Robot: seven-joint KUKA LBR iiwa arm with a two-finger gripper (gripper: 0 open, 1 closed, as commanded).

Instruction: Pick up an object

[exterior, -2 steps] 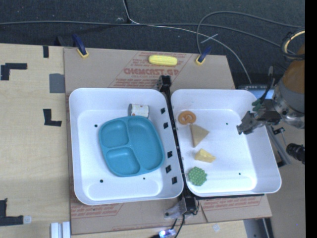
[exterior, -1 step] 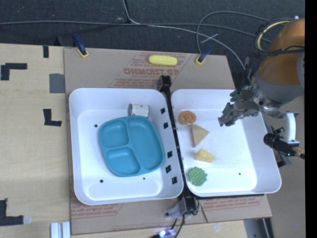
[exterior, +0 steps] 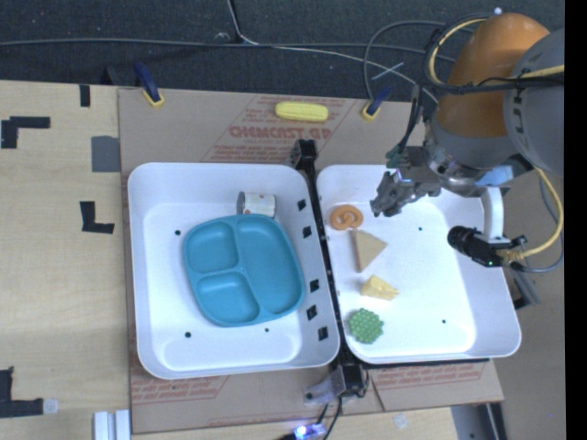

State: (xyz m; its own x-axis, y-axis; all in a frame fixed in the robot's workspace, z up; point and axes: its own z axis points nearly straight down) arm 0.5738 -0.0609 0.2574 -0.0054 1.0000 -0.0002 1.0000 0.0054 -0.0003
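Jaws [exterior: 384, 202] just right of the orange ring [exterior: 346, 216], apart.

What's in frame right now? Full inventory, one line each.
Bins: 2, white, side by side on the bench.
Divided plate: 1, blue, left bin.
Small block: 1, pale, left bin, just behind the plate.
Ring-shaped piece: 1, orange-brown, right bin, rear left.
Wedge: 1, tan, right bin.
Chunk: 1, yellow, right bin.
Bumpy round piece: 1, green, right bin, front left.
Oblong item: 1, yellow, on cardboard behind the bins.
Clamps: 2, blue and yellow, cardboard's rear edge.
Gripper: 1, dark, above right bin, by the ring.
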